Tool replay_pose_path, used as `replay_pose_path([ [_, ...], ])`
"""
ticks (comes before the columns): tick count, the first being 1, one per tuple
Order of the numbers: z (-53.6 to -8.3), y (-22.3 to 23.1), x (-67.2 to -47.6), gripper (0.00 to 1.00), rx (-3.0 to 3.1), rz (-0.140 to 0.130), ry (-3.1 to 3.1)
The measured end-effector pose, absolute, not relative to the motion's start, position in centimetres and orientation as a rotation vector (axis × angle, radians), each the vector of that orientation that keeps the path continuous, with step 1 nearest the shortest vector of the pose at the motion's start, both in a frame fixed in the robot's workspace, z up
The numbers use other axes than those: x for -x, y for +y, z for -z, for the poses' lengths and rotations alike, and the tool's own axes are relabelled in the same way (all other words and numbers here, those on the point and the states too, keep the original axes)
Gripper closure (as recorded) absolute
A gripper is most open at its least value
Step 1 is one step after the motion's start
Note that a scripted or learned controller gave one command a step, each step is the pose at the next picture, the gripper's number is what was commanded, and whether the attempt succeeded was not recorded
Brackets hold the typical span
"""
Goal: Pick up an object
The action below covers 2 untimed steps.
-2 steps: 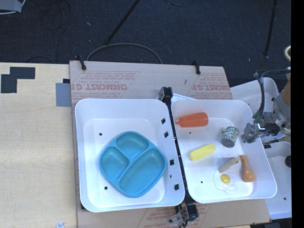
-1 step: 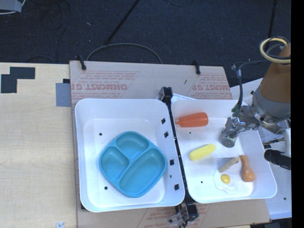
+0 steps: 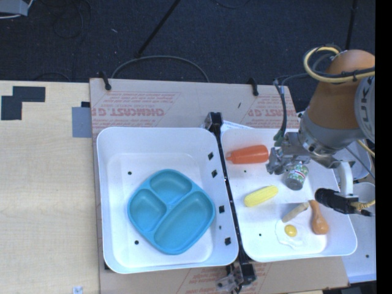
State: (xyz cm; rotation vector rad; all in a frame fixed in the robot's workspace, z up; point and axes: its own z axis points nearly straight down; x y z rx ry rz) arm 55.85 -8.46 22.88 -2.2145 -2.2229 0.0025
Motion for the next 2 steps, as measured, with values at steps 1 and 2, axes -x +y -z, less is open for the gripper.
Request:
replay_pose_path([
  [1,-23.2,-3.2,-56.2,1.00,2.216,-0.002,-2.223],
  [2,-22.4,2.4,-58.3,1.00,2.214,-0.002,-2.225],
])
